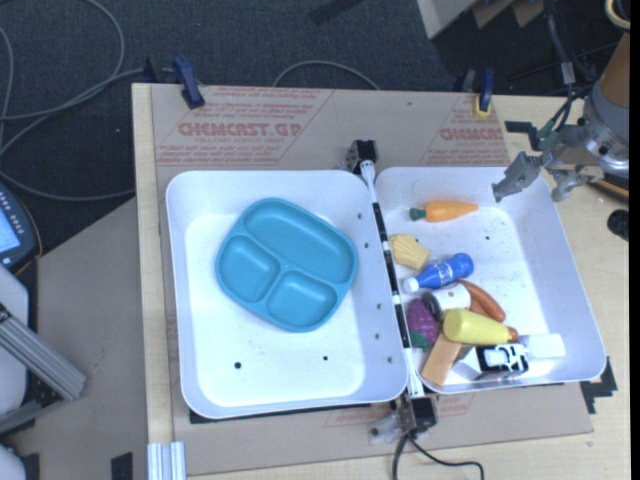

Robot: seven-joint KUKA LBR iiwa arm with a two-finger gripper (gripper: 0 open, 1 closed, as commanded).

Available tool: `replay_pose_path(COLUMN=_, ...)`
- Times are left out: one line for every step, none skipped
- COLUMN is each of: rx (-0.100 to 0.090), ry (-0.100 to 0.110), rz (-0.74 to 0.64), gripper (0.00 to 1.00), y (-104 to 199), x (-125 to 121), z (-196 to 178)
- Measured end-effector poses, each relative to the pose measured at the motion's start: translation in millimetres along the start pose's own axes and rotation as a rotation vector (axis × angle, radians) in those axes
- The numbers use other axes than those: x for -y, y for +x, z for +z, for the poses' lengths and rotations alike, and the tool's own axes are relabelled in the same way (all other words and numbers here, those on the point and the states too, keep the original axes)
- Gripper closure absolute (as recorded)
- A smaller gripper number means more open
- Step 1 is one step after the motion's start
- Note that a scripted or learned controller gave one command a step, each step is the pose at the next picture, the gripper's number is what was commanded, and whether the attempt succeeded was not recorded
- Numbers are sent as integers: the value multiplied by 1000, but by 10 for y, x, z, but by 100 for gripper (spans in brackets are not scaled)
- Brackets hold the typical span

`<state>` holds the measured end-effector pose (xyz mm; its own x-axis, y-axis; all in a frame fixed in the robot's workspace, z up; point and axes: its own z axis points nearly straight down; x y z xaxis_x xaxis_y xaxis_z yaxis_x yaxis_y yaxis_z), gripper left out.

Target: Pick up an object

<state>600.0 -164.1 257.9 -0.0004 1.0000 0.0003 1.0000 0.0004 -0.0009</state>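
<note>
The right bin (560, 258) holds a pile of toy items. An orange carrot (447, 210) lies alone at the far side. Nearer the divider are a pale yellow piece (408, 251), a blue bottle (446, 270), a red sausage (484, 299), a purple piece (421, 318), a yellow piece (474, 326), a tan piece (442, 361) and a black-and-white item (500, 359). My gripper (535, 186) hangs over the bin's far right corner, right of the carrot. It is open with nothing between its fingers (514, 179).
A blue divided plate (287, 263) lies in the left bin (200, 348). A black hinge strip (385, 268) runs between the two bins. Blue clamps (187, 80) hold the board's far edge. The right bin's right half is bare white floor.
</note>
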Motion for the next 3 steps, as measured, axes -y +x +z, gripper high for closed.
replay_pose_path(rx=-5, ry=9, rz=-8, gripper=0, y=893, x=93, z=783)
replay_pose_path(rx=7, ry=-15, rz=-1, gripper=0, y=450, x=-718, z=1728)
replay_pose_path(rx=10, ry=-17, rz=-1, gripper=100, y=444, x=-709, z=1554)
